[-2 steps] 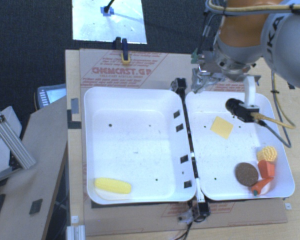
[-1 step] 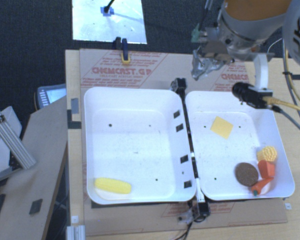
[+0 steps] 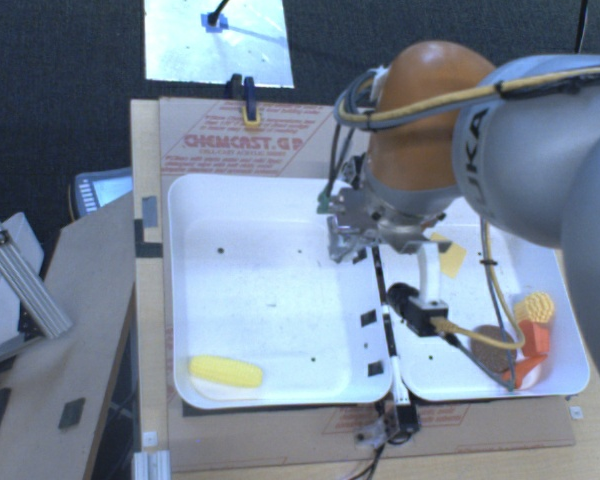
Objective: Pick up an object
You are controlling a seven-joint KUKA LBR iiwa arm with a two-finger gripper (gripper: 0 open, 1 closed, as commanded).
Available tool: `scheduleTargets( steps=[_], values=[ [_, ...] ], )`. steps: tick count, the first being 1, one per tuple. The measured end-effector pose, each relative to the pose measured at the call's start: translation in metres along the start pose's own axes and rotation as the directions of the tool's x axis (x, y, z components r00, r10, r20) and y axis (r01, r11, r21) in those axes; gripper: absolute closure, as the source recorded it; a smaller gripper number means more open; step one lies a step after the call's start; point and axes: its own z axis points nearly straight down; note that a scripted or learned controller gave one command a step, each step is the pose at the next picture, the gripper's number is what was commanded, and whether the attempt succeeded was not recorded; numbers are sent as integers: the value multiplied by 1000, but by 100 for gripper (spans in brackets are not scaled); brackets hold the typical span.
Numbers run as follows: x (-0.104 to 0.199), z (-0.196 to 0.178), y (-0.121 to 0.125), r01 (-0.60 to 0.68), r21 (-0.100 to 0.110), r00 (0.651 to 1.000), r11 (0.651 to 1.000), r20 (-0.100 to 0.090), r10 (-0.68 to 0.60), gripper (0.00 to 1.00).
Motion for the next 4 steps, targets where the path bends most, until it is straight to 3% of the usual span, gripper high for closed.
scheduleTargets(
  steps=[1,2,3,4],
  values=[
    [-25,-5,-60,-3,-12,1000,1000,-1,3,100],
    [-24,-16,-56,-1,-20,1000,1000,-2,1,100],
    [-60,-61,-58,-5,-23,1000,1000,-1,5,100],
    [-28,-173,-26,5,-33,1000,999,-4,-5,100]
  ],
)
